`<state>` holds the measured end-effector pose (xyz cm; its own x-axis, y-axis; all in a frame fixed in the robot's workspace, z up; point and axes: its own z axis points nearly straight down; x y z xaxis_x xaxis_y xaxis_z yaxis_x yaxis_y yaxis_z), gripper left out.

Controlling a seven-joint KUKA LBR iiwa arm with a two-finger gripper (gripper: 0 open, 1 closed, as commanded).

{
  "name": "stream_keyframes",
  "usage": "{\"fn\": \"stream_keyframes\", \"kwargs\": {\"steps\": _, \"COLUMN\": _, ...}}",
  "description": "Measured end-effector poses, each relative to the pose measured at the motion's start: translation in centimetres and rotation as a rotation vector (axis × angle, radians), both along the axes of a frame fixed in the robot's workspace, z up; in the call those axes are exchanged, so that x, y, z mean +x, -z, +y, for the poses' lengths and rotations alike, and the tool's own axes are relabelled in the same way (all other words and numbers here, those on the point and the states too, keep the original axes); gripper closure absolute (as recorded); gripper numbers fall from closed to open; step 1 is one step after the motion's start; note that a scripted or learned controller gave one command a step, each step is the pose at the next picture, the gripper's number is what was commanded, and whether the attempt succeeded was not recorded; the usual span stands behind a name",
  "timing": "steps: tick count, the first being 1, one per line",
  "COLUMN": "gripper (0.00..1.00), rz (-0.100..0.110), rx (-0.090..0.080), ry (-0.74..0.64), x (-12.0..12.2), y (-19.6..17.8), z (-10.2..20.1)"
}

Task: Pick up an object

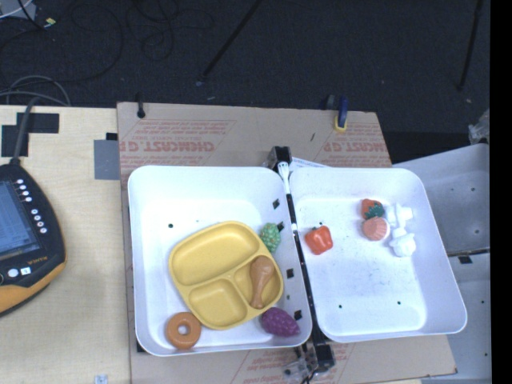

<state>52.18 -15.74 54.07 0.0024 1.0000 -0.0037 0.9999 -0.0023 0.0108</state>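
Observation:
The left bin (160,206) holds a yellow divided plate (210,262) with a brown chicken drumstick (260,278) lying in its right compartment. A glazed doughnut (183,330) sits at the bin's front left, a purple grape bunch (278,322) at its front right, and a green broccoli piece (271,236) by the plate's far right edge. In the right bin (376,302) lie a red pepper (319,239), a strawberry (371,208), a peach-coloured fruit (375,229) and some white pieces (401,230).
A teach pendant (24,230) rests on the wooden bench at the left. Both bins sit on a cardboard sheet (240,138). A grey metal plate (468,190) lies to the right of the bins. Black clips (282,160) join the bins along the middle.

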Motion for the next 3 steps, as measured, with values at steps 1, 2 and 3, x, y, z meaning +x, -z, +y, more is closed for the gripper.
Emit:
{"fn": "stream_keyframes", "kwargs": {"steps": 1, "gripper": 0.0, "rz": 0.029, "rx": 0.009, "ry": -0.013, "x": 3.2, "y": 15.6, "z": 10.8}}
{"fn": "stream_keyframes", "kwargs": {"steps": 2, "gripper": 1.0, "rz": 0.016, "rx": 0.004, "ry": -0.005, "x": 3.2, "y": 13.7, "z": 10.2}}
{"fn": "stream_keyframes", "kwargs": {"steps": 3, "gripper": 1.0, "rz": 0.016, "rx": 0.005, "ry": -0.009, "x": 0.6, "y": 14.5, "z": 16.6}}
